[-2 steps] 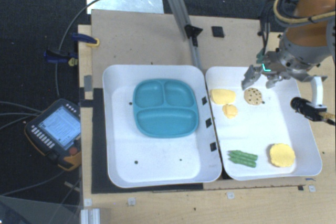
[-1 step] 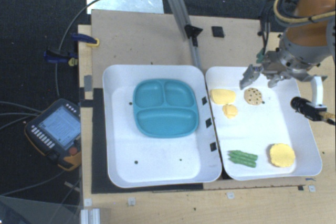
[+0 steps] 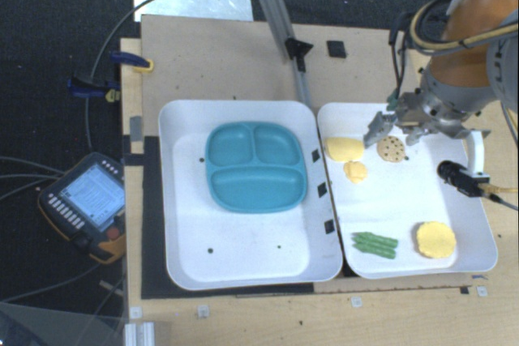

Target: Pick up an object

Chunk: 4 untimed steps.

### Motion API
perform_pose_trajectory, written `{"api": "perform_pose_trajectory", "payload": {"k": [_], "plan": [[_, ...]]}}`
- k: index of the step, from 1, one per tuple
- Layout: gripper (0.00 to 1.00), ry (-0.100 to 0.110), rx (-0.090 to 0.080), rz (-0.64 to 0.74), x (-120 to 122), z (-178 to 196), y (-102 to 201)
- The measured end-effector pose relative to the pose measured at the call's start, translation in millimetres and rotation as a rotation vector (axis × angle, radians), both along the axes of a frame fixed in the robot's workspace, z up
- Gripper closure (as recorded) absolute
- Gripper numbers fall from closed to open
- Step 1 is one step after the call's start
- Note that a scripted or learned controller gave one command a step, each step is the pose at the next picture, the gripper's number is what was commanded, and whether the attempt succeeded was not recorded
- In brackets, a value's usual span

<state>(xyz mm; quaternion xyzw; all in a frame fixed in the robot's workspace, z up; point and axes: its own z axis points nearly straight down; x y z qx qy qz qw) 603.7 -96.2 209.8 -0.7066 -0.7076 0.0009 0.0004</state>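
We see the claw (image 3: 392, 131) hanging low over the right bin (image 3: 486, 255), toward its 12 o'clock wall, with the grey arm reaching in from 3 o'clock. Its fingers stand apart: one grey finger (image 3: 377, 128) slants down toward 9 o'clock, the other sits toward 3 o'clock, and the speckled cookie (image 3: 392, 149) lies on the bin floor just below the gap, at 6 o'clock of the claw. Nothing is between the fingers, so we judge the cookie the likeliest target and the grasp not yet made.

The play food is scattered loosely, which we take as deliberate, so that each piece can be approached alone. A pale yellow piece (image 3: 345, 148) lies at 9 o'clock of the cookie, near the finger; a smaller yellow lump (image 3: 355, 171) sits just beside it at 6 o'clock. The green beans (image 3: 375, 244) and a yellow round slice (image 3: 435, 239) rest well apart, near the 6 o'clock rim.

The left bin (image 3: 186, 255) carries a blue divided plate (image 3: 256, 166).

Room is tight toward 9 o'clock, where the yellow piece could be nudged; toward 6 o'clock the floor lies open. The 12 o'clock wall is near, so we expect a straight descent to suit best.
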Motion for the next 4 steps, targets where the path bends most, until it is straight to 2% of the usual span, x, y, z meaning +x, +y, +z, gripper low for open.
{"api": "perform_pose_trajectory", "payload": {"k": [1,2,3,4], "plan": [[0.00,0.001,0.001,0.000,0,-42,0],[0.00,0.002,0.001,0.000,0,-104,2],[1.00,-0.004,0.001,0.000,2,-90,2],[1.00,-0.008,0.000,0.002,7,-46,2]]}}
